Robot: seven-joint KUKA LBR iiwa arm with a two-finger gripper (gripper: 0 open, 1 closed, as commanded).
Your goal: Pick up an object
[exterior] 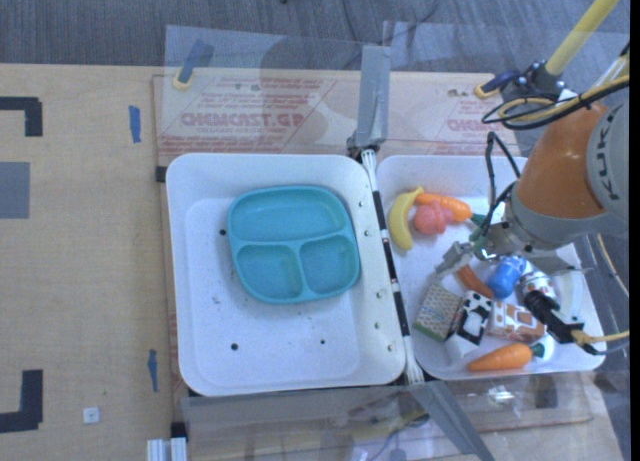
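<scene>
Broadly: the pick is not yet made, and the advice below is judgement from how things lie.
Near edge of right bin (590,357): an orange carrot (500,356) lies at about six o'clock in the bin, apart from the arm and with open floor beside it; it looks the easiest target.
Clutter just above: a black-and-white block (472,315), a patterned carton (516,321) and a speckled sponge-like block (438,310) lie touching or nearly touching, so a descent here risks nudging neighbours.
Pincer (478,249): it sits low over the bin's middle, at about nine o'clock from the orange wrist; I cannot tell how far it stands open, and nothing can be seen in its grip.
Under the wrist: a blue bottle-like item (506,274) and a second small carrot (472,280) lie just beside the pincer, partly hidden by the arm.
Doing it well: choose one piece, centre over it, align across its narrow side, descend straight, and lift only once it is seated.
Far part of right bin: a yellow banana (401,219), a pink round fruit (431,219) and another carrot (446,205) cluster at about eleven o'clock, touching.
Left bin (190,189): a teal divided plate (293,243) rests in it, well apart from the arm.
Surface (80,249): wooden, marked with tape.
</scene>
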